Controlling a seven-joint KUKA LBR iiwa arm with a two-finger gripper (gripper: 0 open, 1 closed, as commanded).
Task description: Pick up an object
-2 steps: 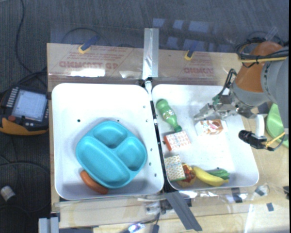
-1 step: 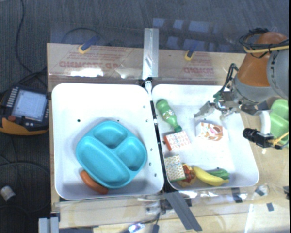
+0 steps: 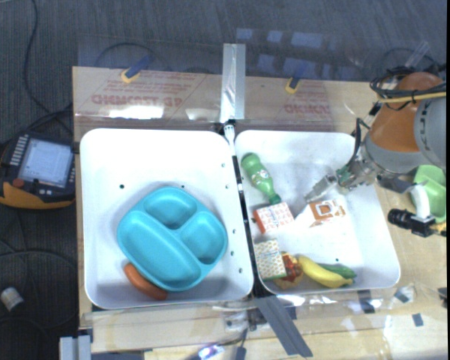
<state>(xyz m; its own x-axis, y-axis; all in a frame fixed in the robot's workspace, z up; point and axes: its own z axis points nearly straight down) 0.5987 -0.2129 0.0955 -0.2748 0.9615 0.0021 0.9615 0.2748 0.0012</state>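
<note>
My gripper hangs low over the right bin, reaching in from the right near its back right part. Just below its tip lies a small white and orange carton; I cannot tell if they touch. A green bottle lies by the bin's left wall. A red and white box sits below the bottle. Along the front lie a patterned box, a yellow banana and a green piece behind it.
The left bin holds a blue divided plate with an orange object half under its front edge. A divider rail separates the bins. A handheld pendant lies at far left. Green and black items sit right of the bench.
</note>
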